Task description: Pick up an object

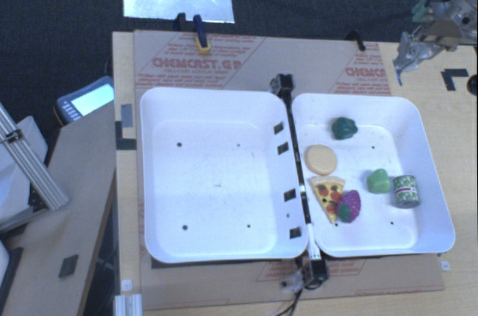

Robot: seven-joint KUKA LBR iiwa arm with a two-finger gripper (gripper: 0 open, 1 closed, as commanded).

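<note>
Six objects lie in the right bin, none in the left bin beside it. A dark green lump sits near the far wall; a tan disc lies just beside the divider; a pizza slice touches a purple berry below it; a light green piece sits just beside a small can toward the right wall.

The end effector hangs high over the desk, beyond the right bin's far corner and well apart from every object. It has hold of nothing, and how far it is spread I cannot tell at this size and blur.

No pick has begun, by my reading; the step in hand is choosing a target and coming down on it. Isolation should decide the choice. The dark green lump stands alone and nearest the arm, so it looks the safest candidate (the tan disc is also clear but seems flat, leaving little to pinch). The pizza and berry, and the can with its neighbour, crowd each other, so a descent there risks nudging one while closing on the other. Centre over the lump, descend straight, close only once low.
</note>
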